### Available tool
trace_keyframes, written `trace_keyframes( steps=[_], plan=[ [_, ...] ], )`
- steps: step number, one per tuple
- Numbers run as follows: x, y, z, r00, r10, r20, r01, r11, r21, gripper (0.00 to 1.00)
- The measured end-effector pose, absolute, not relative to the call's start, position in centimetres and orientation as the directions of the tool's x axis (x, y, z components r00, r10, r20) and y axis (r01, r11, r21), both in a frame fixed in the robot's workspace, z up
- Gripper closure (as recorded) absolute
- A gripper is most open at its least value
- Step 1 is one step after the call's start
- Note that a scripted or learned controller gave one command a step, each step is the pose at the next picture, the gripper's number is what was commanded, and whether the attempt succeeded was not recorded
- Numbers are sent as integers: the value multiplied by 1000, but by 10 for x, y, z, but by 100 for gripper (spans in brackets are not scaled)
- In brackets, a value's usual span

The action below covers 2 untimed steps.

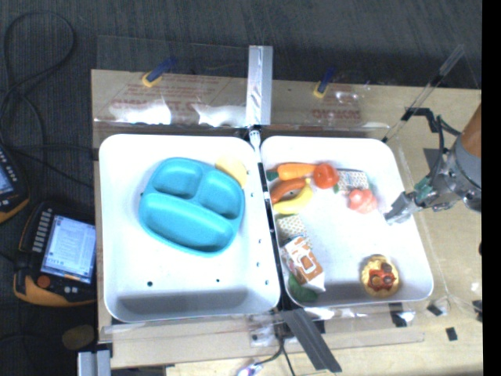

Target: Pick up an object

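The right bin [344,245] holds several small items. An orange carrot [293,171], a red tomato [325,176] and a yellow banana-like piece [290,197] lie at its far left. A pink-red fruit [361,200] lies beside a silvery packet [353,180]. An orange-and-white snack pack [302,263] sits near the front left, and a round brown pastry with red topping [378,276] at the front right. My gripper [397,211] hangs at the bin's right rim, just right of the pink-red fruit and apart from it, with nothing seen in it.
The left bin [125,272] bears a blue divided plate [192,204] with a yellow piece [232,168] at its far right corner. A metal divider [259,77] and clips stand behind the bins. A handheld pendant [59,249] lies off the bench at left.
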State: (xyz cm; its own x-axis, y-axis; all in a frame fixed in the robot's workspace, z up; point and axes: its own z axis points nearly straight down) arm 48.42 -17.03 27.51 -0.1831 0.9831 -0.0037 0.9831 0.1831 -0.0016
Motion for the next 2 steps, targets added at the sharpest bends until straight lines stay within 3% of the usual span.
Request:
trace_keyframes(
  steps=[1, 2],
  plan=[
    [483, -140, 202, 44, 999, -2, 999, -44, -3, 100],
    [483, -168, 187, 157, 988, -1, 988, -157, -4, 100]
  ],
)
